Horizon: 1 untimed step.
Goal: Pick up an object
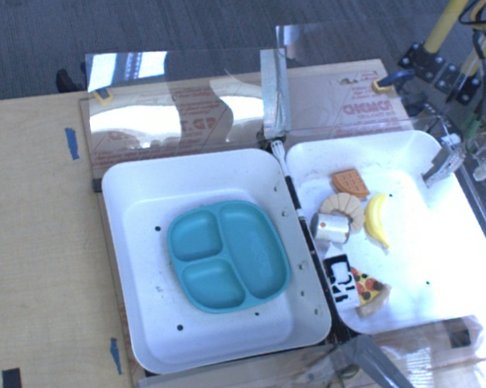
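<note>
Several small objects lie in the left part of the right bin [452,267]. An orange-brown square cracker [349,183] is farthest back. In front of it a yellow banana [376,219] lies next to a pale roll with a shiny metal piece [332,221]. A black-and-white tag [338,277] and a toy pizza slice [370,292] rest nearer the front edge. The left bin [130,248] holds a teal divided plate [229,254] with nothing on it.
A clear plastic wall [215,112] with a metal post [273,91] stands behind both bins. Clamps, cables and a yellow pole [457,1] crowd the back right corner. A grey bracket [441,166] sits on the right bin's rim. The right bin's right half is bare white floor.
</note>
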{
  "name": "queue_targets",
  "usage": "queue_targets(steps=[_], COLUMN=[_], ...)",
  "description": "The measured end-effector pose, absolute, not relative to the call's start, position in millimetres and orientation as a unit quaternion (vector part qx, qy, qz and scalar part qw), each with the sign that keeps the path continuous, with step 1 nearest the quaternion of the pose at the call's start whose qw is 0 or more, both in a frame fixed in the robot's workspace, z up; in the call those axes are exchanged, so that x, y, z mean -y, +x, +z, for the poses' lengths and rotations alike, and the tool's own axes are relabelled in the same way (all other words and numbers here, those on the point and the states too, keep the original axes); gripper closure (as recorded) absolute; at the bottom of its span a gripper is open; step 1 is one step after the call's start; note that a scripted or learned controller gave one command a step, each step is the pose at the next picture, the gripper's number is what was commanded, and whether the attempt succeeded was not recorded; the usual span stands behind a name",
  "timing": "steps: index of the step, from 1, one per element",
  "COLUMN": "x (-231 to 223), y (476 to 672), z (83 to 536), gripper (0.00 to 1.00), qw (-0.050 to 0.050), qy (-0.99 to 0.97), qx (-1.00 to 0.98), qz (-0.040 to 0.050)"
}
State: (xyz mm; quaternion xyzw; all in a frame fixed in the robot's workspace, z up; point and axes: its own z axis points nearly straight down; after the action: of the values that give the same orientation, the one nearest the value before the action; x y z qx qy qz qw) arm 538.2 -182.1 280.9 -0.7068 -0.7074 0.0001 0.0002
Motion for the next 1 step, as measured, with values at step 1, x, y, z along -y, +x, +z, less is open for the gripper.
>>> queue_targets(steps=[1], x=[157.3], y=[545.5], z=[157.3], gripper=[0.00], qw=[0.006], qy=[-0.706], qx=[0.708], qz=[0.0033])
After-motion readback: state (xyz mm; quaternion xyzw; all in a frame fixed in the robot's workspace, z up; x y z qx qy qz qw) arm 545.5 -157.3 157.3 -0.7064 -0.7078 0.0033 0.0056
